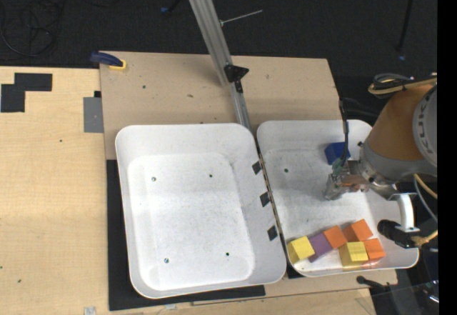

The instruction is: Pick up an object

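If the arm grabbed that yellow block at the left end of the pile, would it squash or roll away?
The yellow block looks like a flat-faced cube, so it would probably sit still or slide, not roll. Its crisp edges suggest it is stiff and would likely keep its shape. It touches a purple block at the right bin's near edge, so a push may nudge that neighbour too.

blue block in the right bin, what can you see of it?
The blue block lies in the right bin, toward its far side, apart from the coloured blocks clustered at the near edge. It looks solid, matte and plain blue. The gripper sits just in front of it and the arm hides its right part, so its full shape and any contact are unclear.
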Tool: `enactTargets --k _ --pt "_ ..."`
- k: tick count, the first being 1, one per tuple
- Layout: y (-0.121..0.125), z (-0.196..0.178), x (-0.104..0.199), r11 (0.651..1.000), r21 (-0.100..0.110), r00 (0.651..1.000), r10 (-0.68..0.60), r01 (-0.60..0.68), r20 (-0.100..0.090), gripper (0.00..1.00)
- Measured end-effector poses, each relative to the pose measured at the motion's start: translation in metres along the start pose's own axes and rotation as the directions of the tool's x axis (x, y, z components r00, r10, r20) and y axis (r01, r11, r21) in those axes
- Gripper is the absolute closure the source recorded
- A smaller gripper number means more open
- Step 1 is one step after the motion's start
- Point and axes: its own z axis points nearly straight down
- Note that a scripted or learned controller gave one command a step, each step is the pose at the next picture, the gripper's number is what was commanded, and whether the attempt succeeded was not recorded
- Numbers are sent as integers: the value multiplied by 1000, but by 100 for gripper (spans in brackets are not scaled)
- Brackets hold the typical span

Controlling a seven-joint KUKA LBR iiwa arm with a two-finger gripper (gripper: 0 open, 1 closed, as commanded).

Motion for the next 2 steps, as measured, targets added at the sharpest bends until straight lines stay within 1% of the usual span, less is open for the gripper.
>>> enactTargets --k 1,2 --pt "2 -42 1 1000 -2 1000 -10 10 2 100" --pt "-4 -87 4 1000 -2 1000 -9 9 2 100"
